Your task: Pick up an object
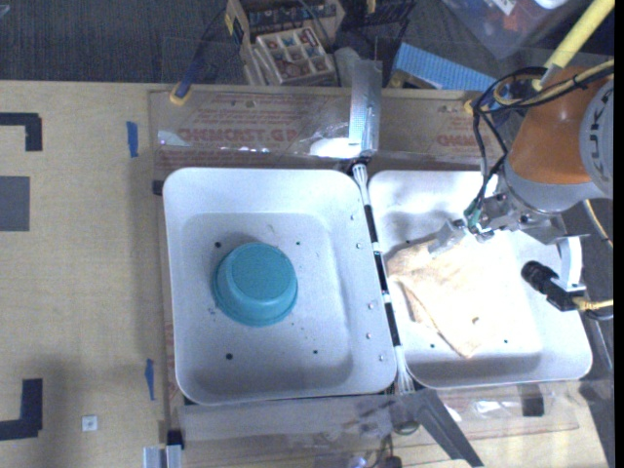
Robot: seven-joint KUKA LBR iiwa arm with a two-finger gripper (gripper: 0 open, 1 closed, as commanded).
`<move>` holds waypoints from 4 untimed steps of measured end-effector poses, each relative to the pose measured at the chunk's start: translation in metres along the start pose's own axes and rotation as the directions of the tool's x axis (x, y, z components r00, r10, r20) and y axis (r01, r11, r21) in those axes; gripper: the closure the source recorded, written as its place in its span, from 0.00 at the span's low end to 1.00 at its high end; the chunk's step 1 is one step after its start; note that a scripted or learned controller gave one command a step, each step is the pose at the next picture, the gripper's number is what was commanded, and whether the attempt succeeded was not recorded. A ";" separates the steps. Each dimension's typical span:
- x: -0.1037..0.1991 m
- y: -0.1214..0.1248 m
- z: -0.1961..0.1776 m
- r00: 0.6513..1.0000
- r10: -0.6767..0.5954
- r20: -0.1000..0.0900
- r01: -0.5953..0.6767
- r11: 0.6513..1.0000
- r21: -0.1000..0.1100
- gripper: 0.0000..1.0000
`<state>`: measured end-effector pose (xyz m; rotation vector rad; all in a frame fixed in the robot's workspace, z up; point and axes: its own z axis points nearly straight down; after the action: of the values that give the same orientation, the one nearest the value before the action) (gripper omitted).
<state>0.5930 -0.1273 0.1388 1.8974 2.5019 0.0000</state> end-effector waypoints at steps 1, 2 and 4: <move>-0.047 0.038 -0.016 0.989 0.147 0.001 -0.147 0.989 0.000 0.00; 0.013 0.017 0.050 0.996 0.092 0.003 -0.092 0.996 -0.010 0.00; -0.005 -0.011 0.050 1.000 -0.023 0.002 0.023 1.000 -0.008 0.00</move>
<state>0.5842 -0.1347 0.0892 1.8650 2.5181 0.0078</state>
